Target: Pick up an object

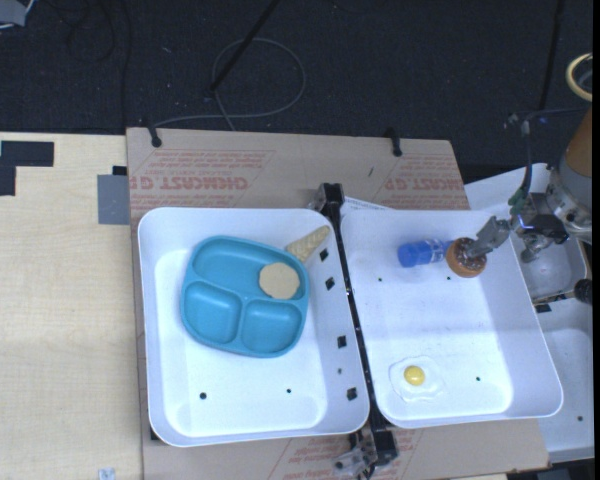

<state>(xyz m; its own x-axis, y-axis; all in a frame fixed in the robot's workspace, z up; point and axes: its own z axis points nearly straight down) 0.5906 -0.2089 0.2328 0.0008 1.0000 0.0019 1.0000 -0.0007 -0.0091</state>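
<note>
Two white bins [180, 408] sit side by side; the right one holds a blue bottle [420, 254] near its far wall, just beside the claw [480, 243]. Its grip I cannot tell. Light, slick plastic; best pinched across its middle.

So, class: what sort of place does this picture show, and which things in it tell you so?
Probably a robotics lab bench set up for grasping trials. Two shallow white bins, left bin and right bin, sit side by side on cardboard; toy items like a fried egg lie inside; cables trail across the dark floor behind.
</note>
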